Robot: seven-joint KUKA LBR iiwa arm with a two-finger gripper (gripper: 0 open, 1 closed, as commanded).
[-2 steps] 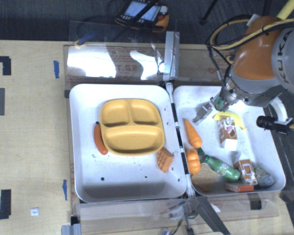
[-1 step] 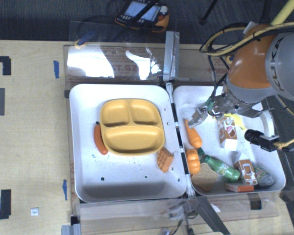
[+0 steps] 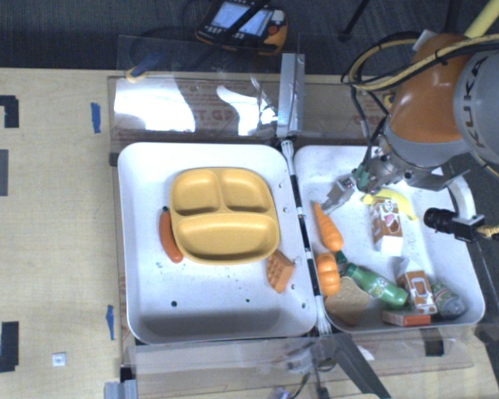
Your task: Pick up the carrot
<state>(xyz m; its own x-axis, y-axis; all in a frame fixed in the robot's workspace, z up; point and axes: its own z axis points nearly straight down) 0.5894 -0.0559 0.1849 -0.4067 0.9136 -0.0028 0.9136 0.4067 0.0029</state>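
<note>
Tabletop [image 3: 50, 223] with two white bins side by side, seen from above. The left bin [image 3: 150, 306] lies well to the left of the jaws and carries a yellow divided plate [image 3: 223, 214]; a sausage [image 3: 170, 238] lies at the plate's left edge and a waffle-like piece [image 3: 279, 271] at its lower right. The right bin [image 3: 466, 298] lies directly under the jaws.

The arm [image 3: 449, 81], grey with an orange band, reaches in from the right. Its jaws [image 3: 341, 194] hang above the upper left part of the right bin, spread apart, with nothing between them.

The carrot [image 3: 328, 227] lies on the bin floor just below and slightly left of the jaws, its length running diagonally down and to the right. Whether the jaws touch it cannot be told; they appear to be above it. Further below the jaws, past the carrot, lie a small orange fruit [image 3: 327, 274] and a green bottle [image 3: 374, 283]. To the lower right of the jaws lie a small carton [image 3: 387, 223] and a can [image 3: 418, 289].

Progress, as judged: the approach is nearly complete, with the jaws close to the carrot's upper end. Descent, closure and lift remain; the carrot is not yet grasped.
</note>
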